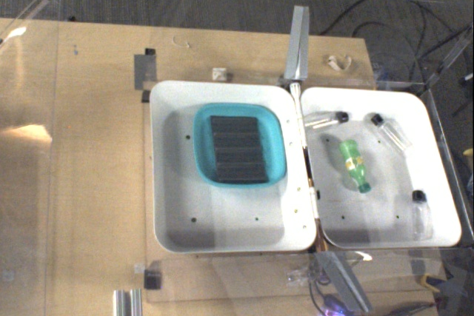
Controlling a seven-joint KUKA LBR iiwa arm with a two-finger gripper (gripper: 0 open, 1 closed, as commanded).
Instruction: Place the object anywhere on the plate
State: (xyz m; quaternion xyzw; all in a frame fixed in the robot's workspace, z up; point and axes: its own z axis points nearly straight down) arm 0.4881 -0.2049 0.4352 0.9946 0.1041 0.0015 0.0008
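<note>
Where the two shallow white bins sit side by side on the wooden desk (89,181), a small green plastic bottle (353,166) lies tilted mid right bin (437,181).
Teal square plate (239,145) with dark ribbed insert rests in left bin (167,181), well apart from bottle. Three clear black-capped vials near bottle: upper left (326,118), upper right (389,129), lower right (420,207). Bin walls stand between bottle and plate.
</note>
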